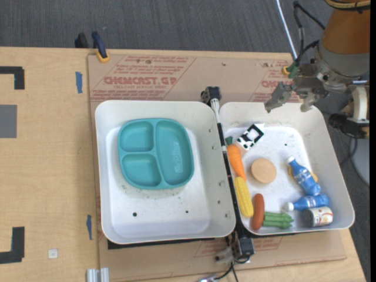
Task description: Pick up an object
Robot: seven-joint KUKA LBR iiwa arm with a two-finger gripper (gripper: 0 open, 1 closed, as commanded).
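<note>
We see the pincer [292,97] hanging above the far edge of the right bin [338,175], its two fingers spread apart with nothing between them. No object has been chosen for us by the task, so any toy in that bin will do, and all of them lie nearer the camera than the pincer does.

Closest to it is the small black-and-white block [250,135], just below and to its left as the view shows it. Further off in the same direction are the carrot [235,160] and the corn cob [243,195], lying end to end along the bin's inner wall, with the red sausage [257,211] beside the corn. The round tan disc [264,171] sits alone in the middle. Straight below the pincer, and furthest from it, the two blue bottles [305,190], a small can [318,216] and the green vegetable [277,220] crowd the near corner.

We judge several risks. A descent on the carrot or corn could strike the bin wall, since both lie against it. In the crowded corner the spread fingers may land on a neighbour and push things aside without gripping. The flat disc gives little height to pinch, and round bottles may roll or squirt out as the fingers close
</note>
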